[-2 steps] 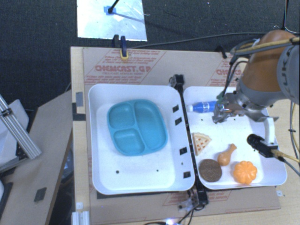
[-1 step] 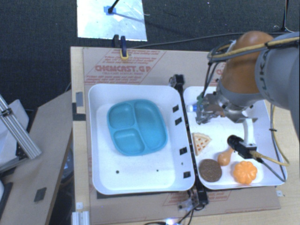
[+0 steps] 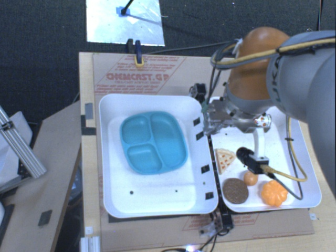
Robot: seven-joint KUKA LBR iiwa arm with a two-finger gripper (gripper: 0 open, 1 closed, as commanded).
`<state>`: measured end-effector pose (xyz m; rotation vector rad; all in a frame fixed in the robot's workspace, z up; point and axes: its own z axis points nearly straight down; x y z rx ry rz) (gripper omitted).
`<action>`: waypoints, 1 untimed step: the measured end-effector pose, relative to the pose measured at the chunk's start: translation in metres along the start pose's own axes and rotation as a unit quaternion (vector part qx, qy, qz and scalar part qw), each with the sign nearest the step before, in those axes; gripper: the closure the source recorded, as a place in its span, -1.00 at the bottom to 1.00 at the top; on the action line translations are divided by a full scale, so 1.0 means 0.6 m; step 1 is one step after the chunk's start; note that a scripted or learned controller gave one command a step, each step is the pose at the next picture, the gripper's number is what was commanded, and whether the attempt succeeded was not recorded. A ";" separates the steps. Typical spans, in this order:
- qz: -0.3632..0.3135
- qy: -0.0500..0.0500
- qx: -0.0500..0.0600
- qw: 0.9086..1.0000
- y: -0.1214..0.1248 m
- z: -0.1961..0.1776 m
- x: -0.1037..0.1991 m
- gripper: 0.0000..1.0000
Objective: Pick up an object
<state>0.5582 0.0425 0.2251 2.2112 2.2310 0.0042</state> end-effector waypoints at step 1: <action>-0.001 0.000 0.000 1.000 0.018 -0.004 0.093 1.00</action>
